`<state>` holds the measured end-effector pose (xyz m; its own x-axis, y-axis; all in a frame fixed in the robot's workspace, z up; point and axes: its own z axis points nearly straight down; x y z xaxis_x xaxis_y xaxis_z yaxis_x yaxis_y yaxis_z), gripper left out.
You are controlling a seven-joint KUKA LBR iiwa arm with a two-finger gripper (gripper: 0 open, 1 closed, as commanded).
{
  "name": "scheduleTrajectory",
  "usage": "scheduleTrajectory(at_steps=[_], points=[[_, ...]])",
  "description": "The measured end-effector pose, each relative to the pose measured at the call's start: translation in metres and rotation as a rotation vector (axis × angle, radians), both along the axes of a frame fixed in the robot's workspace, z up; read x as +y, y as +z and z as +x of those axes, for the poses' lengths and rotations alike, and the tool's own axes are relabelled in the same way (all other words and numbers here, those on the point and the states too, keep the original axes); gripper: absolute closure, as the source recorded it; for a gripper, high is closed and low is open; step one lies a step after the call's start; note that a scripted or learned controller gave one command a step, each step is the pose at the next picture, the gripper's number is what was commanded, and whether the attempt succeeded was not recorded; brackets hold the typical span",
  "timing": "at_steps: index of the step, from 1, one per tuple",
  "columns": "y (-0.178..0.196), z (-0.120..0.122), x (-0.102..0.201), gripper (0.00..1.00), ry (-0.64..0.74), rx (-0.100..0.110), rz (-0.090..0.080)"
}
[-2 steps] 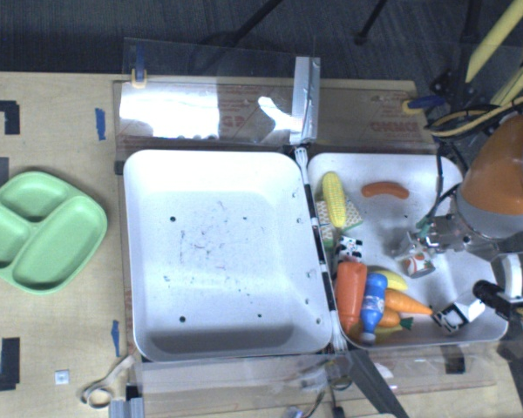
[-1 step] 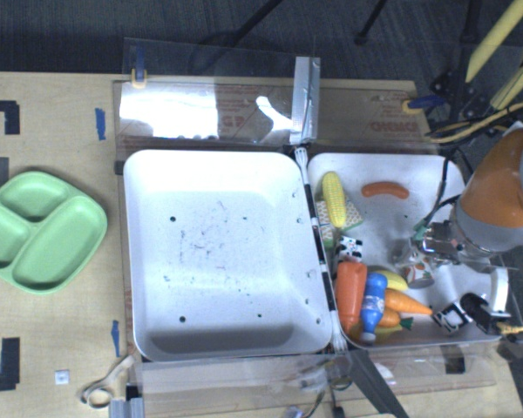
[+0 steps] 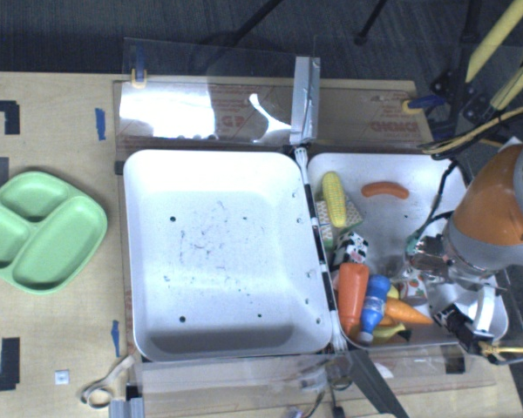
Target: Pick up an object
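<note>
Your arm (image 3: 492,212) reaches in from the right and hangs over the right bin (image 3: 392,225). The gripper (image 3: 421,264) sits low over the right half of that bin, under the orange band. The wrist hides its tip, so you cannot tell if it is open or closed, and you cannot see any toy held in it.

The toys all lie in the right bin, mostly along its left wall. A yellow corn cob (image 3: 333,197) lies near the top, with a pink sausage (image 3: 384,190) just to its right. A little black and white cow (image 3: 356,249) sits below the corn. Under the cow is a big orange carrot (image 3: 352,287), standing on end against the wall. A blue bottle (image 3: 376,290) touches the carrot's right side. A small orange carrot (image 3: 407,312) lies beside the bottle, near the bin's front edge. The bottle and small carrot are closest to the gripper, just down and left of it.

The left bin (image 3: 218,259) is next door. A green plate (image 3: 39,230) rests on the bench, well apart.
</note>
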<state>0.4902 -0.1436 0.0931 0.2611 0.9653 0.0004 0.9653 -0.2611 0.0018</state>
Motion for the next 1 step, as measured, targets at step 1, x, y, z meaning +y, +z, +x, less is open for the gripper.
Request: scheduleTrajectory(at_steps=[1], points=[[0.1522, 0.0262, 0.0531, 1.00, 0.189, 0.002, -0.001]])
